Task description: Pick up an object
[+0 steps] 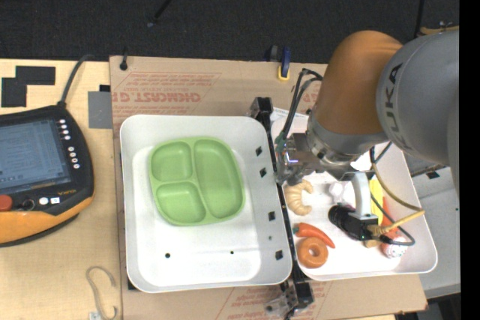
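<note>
My gripper [291, 161] hangs low over the left part of the right bin [424, 255], under the grey and orange wrist. A tan croissant-shaped toy [300, 197] lies just below it, close to the fingers. In front of that are a red pepper [315, 234] and an orange ring [313, 254]. A small white piece [335, 191] and a yellow piece [377, 203] lie further right, partly hidden by the arm. Nothing can be seen held between the fingers.
The left bin [142, 236] holds a green divided plate [197, 180]. The wall between the two bins [276, 206] runs right beside the gripper. A teach pendant [37, 168] rests on the bench at far left.
</note>
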Controlling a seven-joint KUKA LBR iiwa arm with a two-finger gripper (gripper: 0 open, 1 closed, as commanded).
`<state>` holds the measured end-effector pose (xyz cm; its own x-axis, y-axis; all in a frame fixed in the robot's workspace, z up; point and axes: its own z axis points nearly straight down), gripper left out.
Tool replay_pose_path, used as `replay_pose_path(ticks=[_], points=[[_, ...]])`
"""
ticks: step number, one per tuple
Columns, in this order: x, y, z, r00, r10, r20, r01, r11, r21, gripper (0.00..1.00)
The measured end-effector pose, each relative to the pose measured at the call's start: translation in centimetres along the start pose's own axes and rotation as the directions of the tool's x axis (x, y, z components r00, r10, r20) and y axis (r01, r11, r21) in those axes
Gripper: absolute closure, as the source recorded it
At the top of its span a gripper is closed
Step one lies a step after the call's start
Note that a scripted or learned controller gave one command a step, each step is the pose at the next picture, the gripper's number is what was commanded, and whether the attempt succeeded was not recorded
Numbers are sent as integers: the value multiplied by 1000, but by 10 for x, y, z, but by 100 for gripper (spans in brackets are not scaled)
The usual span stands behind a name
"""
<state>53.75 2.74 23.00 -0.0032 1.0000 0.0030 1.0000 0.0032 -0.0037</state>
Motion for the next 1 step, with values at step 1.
replay_pose_path(ticks=[1], points=[[55, -2, 3, 1000, -1, 1, 1, 1000, 0, 100]])
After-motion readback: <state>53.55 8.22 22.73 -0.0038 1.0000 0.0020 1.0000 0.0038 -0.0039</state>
